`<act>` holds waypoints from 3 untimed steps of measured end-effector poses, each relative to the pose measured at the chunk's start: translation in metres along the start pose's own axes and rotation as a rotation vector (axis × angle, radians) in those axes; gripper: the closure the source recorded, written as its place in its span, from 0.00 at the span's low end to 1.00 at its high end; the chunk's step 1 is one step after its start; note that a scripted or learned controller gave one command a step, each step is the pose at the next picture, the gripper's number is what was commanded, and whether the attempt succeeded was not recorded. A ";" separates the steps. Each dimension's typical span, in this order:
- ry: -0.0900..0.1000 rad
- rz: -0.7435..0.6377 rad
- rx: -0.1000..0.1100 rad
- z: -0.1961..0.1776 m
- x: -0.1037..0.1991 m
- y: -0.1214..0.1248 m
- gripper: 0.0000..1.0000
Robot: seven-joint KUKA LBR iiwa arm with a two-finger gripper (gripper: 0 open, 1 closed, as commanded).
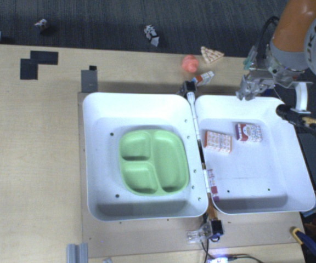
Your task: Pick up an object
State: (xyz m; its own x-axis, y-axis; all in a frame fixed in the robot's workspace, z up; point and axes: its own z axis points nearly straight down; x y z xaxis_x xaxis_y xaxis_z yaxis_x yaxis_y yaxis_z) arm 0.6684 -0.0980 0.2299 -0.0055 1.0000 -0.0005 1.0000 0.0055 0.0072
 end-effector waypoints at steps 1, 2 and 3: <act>0.000 0.000 0.003 0.001 0.000 -0.001 0.00; 0.000 -0.001 0.002 0.144 0.007 0.000 0.00; 0.000 -0.005 -0.002 0.133 0.008 0.001 1.00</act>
